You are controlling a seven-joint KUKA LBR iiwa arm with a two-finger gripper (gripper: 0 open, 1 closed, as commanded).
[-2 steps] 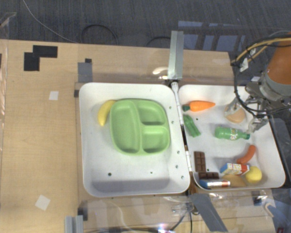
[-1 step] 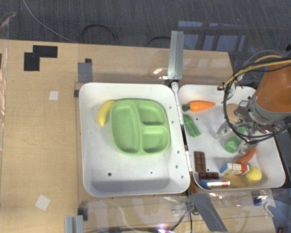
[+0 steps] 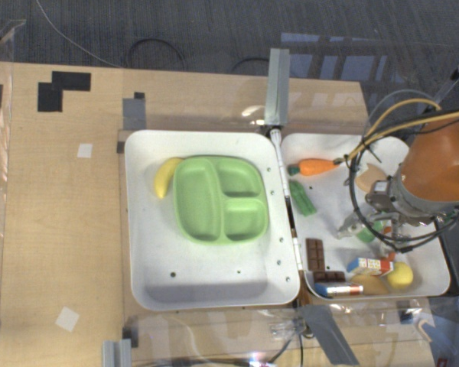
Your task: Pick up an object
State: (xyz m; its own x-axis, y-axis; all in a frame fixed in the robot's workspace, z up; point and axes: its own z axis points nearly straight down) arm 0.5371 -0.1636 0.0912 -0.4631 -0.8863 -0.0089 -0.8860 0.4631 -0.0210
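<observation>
The right bin (image 3: 329,147) holds an orange carrot (image 3: 319,167), a green pod-like piece (image 3: 302,201), a brown chocolate bar (image 3: 314,254), a red and white marker (image 3: 333,289), a small printed carton (image 3: 371,265), a yellow lemon (image 3: 401,275) and a tan block (image 3: 369,178). My gripper (image 3: 365,224) hangs low over the middle of this bin, mostly hidden under the orange wrist band (image 3: 440,170) and cables. A small green item (image 3: 365,234) lies right beneath it. I see nothing lifted.
The left bin (image 3: 206,293) bears a green divided plate (image 3: 218,199) with a yellow banana (image 3: 164,178) at its left edge. A grey metal post (image 3: 277,90) stands behind the divider between the bins. Black and yellow cables (image 3: 382,121) loop over the right bin.
</observation>
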